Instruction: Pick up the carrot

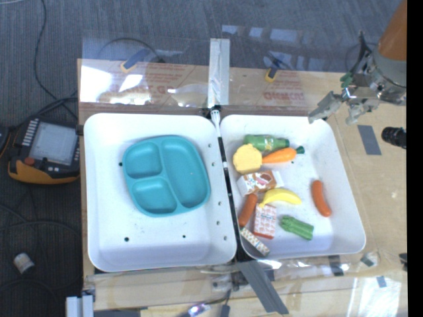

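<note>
Two shallow white bins sit side by side on the bench, the left bin [106,243] and the right bin [344,216] meeting at a seam near the middle of the frame. The left bin carries a teal compartment plate [165,174] lying flat near its centre. The carrot [280,155] lies in the upper part of the right bin, orange body roughly horizontal with its green top pointing toward the right of the frame. Its left end touches or sits just beside a yellow rounded toy food [246,158]. A green bottle [266,141] lies immediately above the carrot, nearly parallel to it. Below this group are a small printed packet [256,181], a banana [280,196], a red-and-white carton [266,220], a green vegetable piece [297,227] and an orange-red sausage [246,209] near the seam. A second sausage [321,197] lies apart toward the right wall. The gripper [338,109] is at the upper right of the frame, above the right bin's upper right corner and outside its rim, well apart from the carrot. Its two fingers are spread with a visible gap and nothing lies between them. The grey arm with its orange band [398,32] enters from the upper right edge.
</note>
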